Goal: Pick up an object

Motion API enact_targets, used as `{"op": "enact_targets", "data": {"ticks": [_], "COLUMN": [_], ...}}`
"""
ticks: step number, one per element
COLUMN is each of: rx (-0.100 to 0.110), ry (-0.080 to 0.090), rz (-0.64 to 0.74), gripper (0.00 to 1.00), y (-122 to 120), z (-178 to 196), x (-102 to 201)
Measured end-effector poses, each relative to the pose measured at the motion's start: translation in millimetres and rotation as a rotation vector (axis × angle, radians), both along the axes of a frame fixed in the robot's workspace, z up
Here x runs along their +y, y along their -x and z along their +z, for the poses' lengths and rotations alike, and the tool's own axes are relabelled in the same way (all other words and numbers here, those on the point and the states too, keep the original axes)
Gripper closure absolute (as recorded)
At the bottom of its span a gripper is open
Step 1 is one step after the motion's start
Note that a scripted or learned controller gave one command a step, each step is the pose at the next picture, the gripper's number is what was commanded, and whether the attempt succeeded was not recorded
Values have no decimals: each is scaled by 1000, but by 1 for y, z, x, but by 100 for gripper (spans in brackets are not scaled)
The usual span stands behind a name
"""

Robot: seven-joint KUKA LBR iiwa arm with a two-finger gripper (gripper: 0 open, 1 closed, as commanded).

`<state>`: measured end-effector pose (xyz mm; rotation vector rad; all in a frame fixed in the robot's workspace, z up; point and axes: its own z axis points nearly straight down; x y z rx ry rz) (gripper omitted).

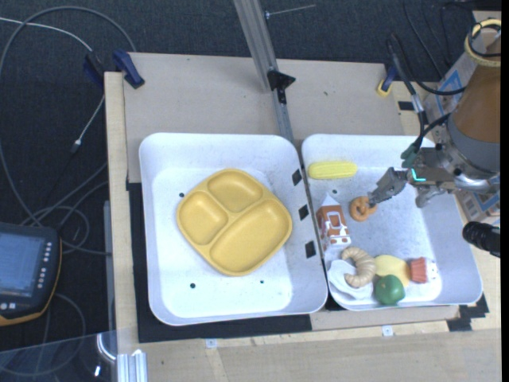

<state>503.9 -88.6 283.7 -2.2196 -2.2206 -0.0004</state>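
Nearest the camera, along the front wall of the right bin (469, 281), we see a cluster of toy food: a green ball (389, 290), a pale yellow piece (389, 266), a tan curved piece (359, 264) and a small red-and-white item (419, 270), all touching or just beside one another on a white dish (343, 281). Just behind sits an orange-and-white boxy toy (333, 222). Further back we find the gripper (380, 196), one finger angling down toward a small brown pretzel-like ring (363, 208) and touching or almost touching it; we cannot tell whether the jaws are apart or closed, nor whether they have the ring. We judge that ring light, stiff and smooth, best pinched across its outer rim. Beyond lies a yellow corn cob (332, 169). The left bin (159, 237) bears a yellow divided plate (233, 221).
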Motion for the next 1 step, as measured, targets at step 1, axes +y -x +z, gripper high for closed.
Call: {"op": "enact_targets", "data": {"ticks": [1], "rx": [6], "ry": [-1], "rz": [0], "gripper": [0], "y": [3], "z": [-47], "x": [9]}}
